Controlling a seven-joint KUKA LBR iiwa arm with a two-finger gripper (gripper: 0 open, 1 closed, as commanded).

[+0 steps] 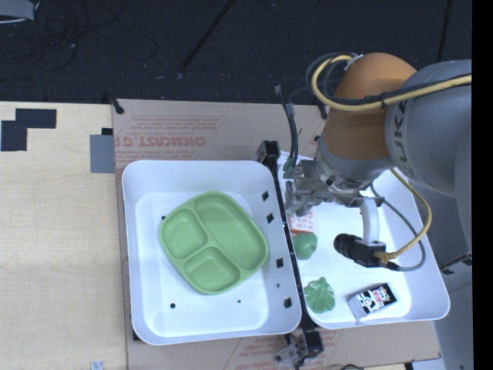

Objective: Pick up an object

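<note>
Reaching into the right bin [420, 295], arm [416, 129] comes in from the right; wrist hangs over the bin's far-left part, hard against the divider between the bins.

Camera view:
- Gripper [302, 206] sits just above a red-and-white packet [303, 220] lying by the divider. Wrist body hides the fingers, so I cannot tell how far the pincer is open or whether anything is in it. No object is visibly lifted.
- Candidate objects, all in the right bin: small green round piece [306, 245] just near-side of the packet; green leafy-looking piece [319, 294] nearer again, close to the near-left corner; black-and-white box [372, 300] near the near-right corner.
- Black cylindrical fitting [359, 249] with a yellow cable looks like arm hardware, not a target.
- Left bin [142, 206] holds a green divided plate [213, 240], well apart from the gripper.

Step, my read: approach or descent onto the packet or the green round piece; grasp not confirmed.

Next move needs: the fingers straddling one object, clearance from the divider wall, then close and lift straight up. Risk: a flat packet against the wall is hard to get fingers around.
</note>
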